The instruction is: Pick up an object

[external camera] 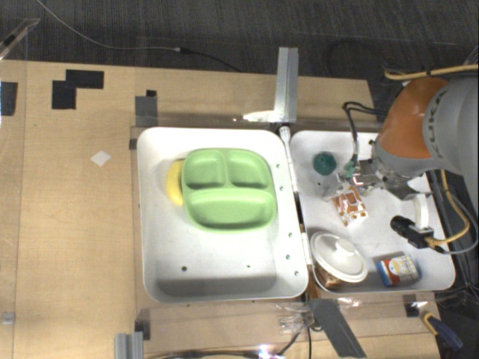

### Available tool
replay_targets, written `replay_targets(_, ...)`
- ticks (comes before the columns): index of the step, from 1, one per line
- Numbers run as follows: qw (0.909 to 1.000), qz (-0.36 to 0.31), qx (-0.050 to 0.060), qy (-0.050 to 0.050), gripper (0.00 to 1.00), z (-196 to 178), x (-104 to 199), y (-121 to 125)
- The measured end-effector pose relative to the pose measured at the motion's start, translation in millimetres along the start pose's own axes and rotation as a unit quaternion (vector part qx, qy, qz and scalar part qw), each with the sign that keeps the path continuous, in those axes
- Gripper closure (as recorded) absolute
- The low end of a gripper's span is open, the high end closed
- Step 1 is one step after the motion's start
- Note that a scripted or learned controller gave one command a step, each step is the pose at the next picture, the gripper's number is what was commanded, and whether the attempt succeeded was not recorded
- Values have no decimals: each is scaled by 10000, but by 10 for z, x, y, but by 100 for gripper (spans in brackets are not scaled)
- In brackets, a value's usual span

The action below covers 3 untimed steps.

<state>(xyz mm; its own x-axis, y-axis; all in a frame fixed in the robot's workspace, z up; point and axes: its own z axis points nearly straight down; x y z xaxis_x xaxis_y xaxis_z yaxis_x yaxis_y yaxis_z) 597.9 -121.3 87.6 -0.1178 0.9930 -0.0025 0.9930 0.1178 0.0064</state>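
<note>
The counter is bare tan board with black marks at the upper left of the frame; none of them form letters. The left bin holds a green plate with three sections and no print, and a yellow thing pokes out from under its left edge.

At the upper left of the right bin lies a teal ball. Just right of and below it is the packet, small and crumpled, printed in red and white, its writing too small to read. At the bin's lower left sits a white bowl. To its right, a can lies on its side with a blue, white and orange label that cannot be read.

The gripper hangs just above the packet's upper edge, at or near touching. I cannot tell whether it is released or clenched.
</note>
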Motion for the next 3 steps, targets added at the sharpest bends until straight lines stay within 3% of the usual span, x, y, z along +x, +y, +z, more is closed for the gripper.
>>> replay_targets(1, 9971, 756, 16, 12, 0, -156, 146, -284)
replay_targets(2, 9972, 746, -4, 12, 100, -267, 146, -268)
replay_targets(3, 9996, 292, 6, 11, 100, -1248, 817, -463)
